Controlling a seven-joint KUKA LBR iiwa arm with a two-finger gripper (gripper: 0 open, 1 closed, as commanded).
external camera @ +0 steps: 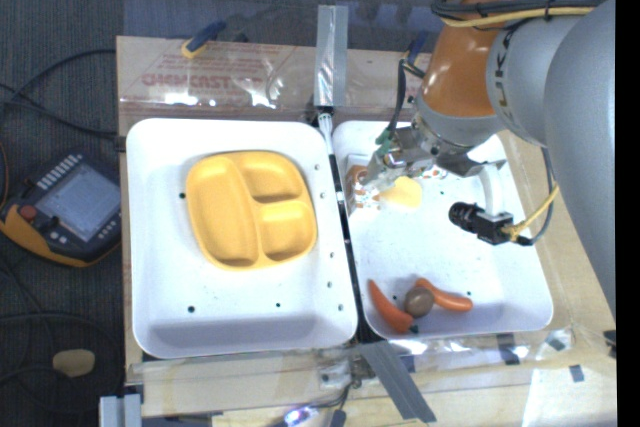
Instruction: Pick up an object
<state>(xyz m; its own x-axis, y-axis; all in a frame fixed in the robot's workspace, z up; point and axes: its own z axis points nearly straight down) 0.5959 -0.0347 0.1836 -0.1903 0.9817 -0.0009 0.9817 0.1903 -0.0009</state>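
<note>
Gripper [385, 165] low in upper left of right bin [520, 310], near the divider; can't tell its state, nothing visibly held. Pale yellow piece [405, 192] lies just beside it, lower right, maybe touching. Small orange-white bits [358, 183] at its left. Pick looks not yet done; grasp and lift remain. Lower in same bin: two carrots [388, 307] flanking a brown ball [418, 300], well apart from gripper. Left bin [160, 315] holds yellow tray [250, 207].

pale yellow object [407, 193] near right bin's far end, orange carrot-like pieces [388, 307] and brown ball [418, 300] at near edge
</note>
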